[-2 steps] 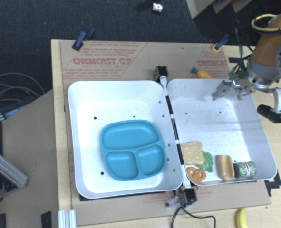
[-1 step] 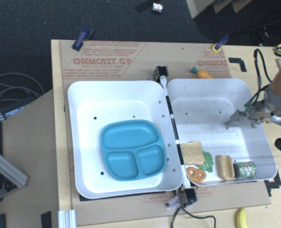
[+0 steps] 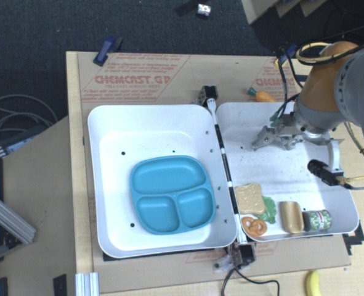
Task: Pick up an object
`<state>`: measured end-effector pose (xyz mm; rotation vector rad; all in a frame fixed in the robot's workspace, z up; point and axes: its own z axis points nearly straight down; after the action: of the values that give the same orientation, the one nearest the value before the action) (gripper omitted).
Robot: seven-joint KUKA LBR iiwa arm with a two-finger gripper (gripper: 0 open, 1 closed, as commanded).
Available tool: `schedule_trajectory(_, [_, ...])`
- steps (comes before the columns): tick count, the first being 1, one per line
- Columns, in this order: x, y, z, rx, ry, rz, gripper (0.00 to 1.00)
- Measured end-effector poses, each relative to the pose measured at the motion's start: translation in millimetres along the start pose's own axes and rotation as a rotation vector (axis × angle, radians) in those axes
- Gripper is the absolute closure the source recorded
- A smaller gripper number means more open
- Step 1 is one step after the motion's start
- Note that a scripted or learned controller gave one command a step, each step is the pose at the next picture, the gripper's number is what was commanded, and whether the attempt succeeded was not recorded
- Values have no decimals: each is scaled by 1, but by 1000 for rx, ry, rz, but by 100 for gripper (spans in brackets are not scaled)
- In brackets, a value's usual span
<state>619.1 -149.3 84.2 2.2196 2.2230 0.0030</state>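
Observation:
My gripper [image 3: 274, 137] hangs over the upper middle of the right bin [image 3: 249, 119], low above its bare white floor, with nothing seen in it. The objects lie along that bin's near edge, well below the gripper: a tan bread slice [image 3: 249, 197], a green lettuce piece [image 3: 268, 208], a brown pretzel [image 3: 254, 226], a tan bun [image 3: 291, 216] and a small green can [image 3: 318, 220] on its side. The arm's orange band [image 3: 322, 91] sits over the bin's far right corner.
The left bin [image 3: 98, 165] holds a blue divided plate [image 3: 172, 193]. A small orange item [image 3: 263, 95] lies on the bench behind the right bin, and a blue item [image 3: 106, 50] at the bench's far left corner. Cables hang beside the arm at right.

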Motion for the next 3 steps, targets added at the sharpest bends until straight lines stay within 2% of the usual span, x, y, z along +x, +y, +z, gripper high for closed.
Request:
schedule_trajectory(1, [-66, -104, -61, 2, -2, 4, 0])
schedule_trajectory(2, [19, -21, -38, 0, 0, -1, 0])
schedule_trajectory(3, [43, -117, -3, -4, -1, 2, 0])
